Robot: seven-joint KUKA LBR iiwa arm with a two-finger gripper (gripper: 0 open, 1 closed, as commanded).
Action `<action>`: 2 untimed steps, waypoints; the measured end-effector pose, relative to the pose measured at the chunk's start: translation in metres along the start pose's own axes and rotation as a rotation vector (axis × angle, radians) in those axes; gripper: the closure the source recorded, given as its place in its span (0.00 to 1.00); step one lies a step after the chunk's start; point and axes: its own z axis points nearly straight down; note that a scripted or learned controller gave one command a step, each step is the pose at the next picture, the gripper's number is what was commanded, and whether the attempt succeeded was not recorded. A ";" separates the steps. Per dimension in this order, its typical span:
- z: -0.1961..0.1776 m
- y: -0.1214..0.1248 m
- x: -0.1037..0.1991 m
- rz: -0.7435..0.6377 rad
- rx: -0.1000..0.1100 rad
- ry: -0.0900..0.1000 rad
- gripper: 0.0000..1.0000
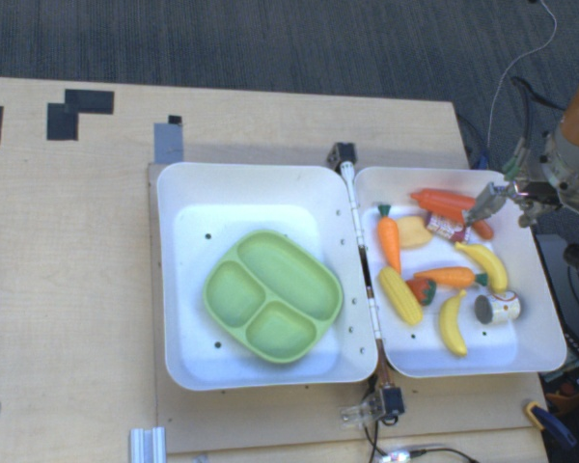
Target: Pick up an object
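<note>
At the right edge of the frame we see the gripper point(507, 204) over the right bin's point(540, 355) upper corner — fingers spread apart, holding nothing — with the red pepper point(446, 202) lying just left of them.

Right bin point(550, 350) crowded; green tray point(273, 297) fills left.

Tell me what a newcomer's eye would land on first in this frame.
Probably the green divided plate, lying alone in the left bin. Next comes the bright jumble of toy food in the right bin: carrots, bananas and a corn cob. The gripper hangs over that bin's far right corner, above a red piece.
</note>
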 end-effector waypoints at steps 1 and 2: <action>0.153 0.002 0.023 0.000 -0.004 -0.001 0.00; 0.152 -0.066 0.047 0.003 -0.008 -0.001 0.00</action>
